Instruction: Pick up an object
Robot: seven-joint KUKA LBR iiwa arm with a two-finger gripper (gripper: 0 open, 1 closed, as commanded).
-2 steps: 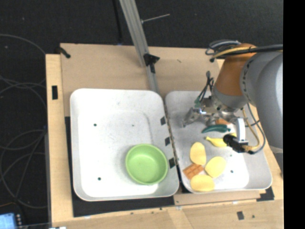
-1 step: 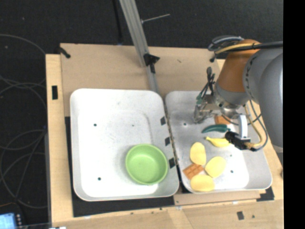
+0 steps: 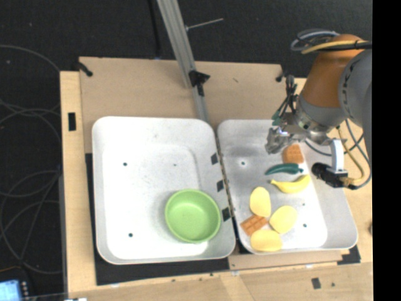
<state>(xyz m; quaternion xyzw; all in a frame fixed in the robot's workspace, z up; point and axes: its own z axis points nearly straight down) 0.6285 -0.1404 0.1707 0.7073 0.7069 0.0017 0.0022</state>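
Arm: grey with an orange band (image 3: pixel 326 80), reaching in from the right over the upper part of the right bin.
Gripper (image 3: pixel 276 142): low over the right bin's upper middle, just left of an orange-brown piece. Its state cannot be made out from this slanted overhead view; nothing is visibly between its parts.
Right bin (image 3: pixel 238 146): shallow, white, holds all the small items, clustered in its lower and right portions.
Orange-brown piece (image 3: pixel 292 153): just beside the gripper on its right, partly under the wrist; contact with the gripper cannot be told.
Green item (image 3: pixel 283 168): thin, dark green, lying crosswise just below the orange-brown piece.
Banana (image 3: pixel 291 184): yellow, curved, directly under the green item, touching or nearly touching it.
Yellow pieces: three rounded ones, one at centre (image 3: pixel 260 201), one to its lower right (image 3: pixel 283 218), one at the bin's lower edge (image 3: pixel 266 240); the last two touch.
Orange block (image 3: pixel 253 224): small, wedged between the yellow pieces.
Left bin (image 3: pixel 125 143): white, holds a green bowl (image 3: pixel 193 215) upright in its lower right corner.
Metal pole (image 3: pixel 178 42): slants down from the top to the gap between the bins.
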